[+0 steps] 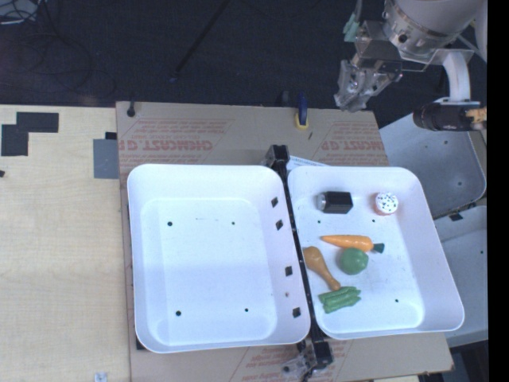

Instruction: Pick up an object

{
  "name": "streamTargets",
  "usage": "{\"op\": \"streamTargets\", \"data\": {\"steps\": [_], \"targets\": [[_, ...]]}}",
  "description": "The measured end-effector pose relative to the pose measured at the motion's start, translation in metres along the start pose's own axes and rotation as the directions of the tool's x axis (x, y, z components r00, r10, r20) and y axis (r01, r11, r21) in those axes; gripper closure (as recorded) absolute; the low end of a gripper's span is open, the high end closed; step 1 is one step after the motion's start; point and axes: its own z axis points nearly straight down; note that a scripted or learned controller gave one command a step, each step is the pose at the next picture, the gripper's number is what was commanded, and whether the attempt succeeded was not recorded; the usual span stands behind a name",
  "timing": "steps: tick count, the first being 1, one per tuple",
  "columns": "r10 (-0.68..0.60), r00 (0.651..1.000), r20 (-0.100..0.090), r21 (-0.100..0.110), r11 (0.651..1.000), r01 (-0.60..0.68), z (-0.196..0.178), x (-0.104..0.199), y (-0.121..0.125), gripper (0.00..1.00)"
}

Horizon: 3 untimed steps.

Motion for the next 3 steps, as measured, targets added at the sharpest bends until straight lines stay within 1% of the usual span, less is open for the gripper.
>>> {"op": "streamTargets", "data": {"steps": [1,2,3], "targets": [[0.003,1.0,0.001,-0.005,1.0,-0.003,-0.093,0.028,0.0,1.0],[0.001,1.0,0.004,0.01,1.0,-0.001,-0.096,0.027,0.0,1.0],[-0.005,1.0,0.004,0.014,1.0,0.005,-0.105,0.027,0.001,1.0]]}}
